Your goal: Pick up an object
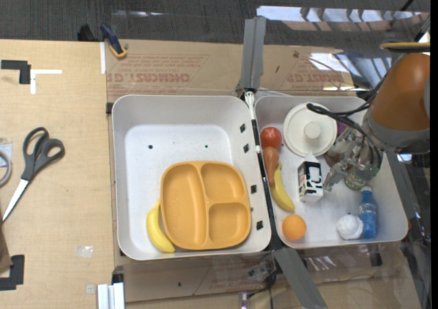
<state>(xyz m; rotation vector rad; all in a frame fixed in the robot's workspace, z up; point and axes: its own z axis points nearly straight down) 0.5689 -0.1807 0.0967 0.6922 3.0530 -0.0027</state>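
Left of the gripper point(340, 172), touching or nearly: small black-and-white carton point(311, 181) in the right white bin point(391, 231). Gripper low among clutter; cannot tell its opening or whether it holds anything. Judged step: reaching to grasp. Next: close, then lift straight.

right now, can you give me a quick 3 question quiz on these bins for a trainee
1. True or false: the yellow divided tray lies in the left bin.
2. What lies by the right bin's near wall? A) scissors B) orange C) tray
3. What yellow fruit peeks out from under the tray's left edge?

Key: 1 true. 2 B, the orange. 3 a banana.
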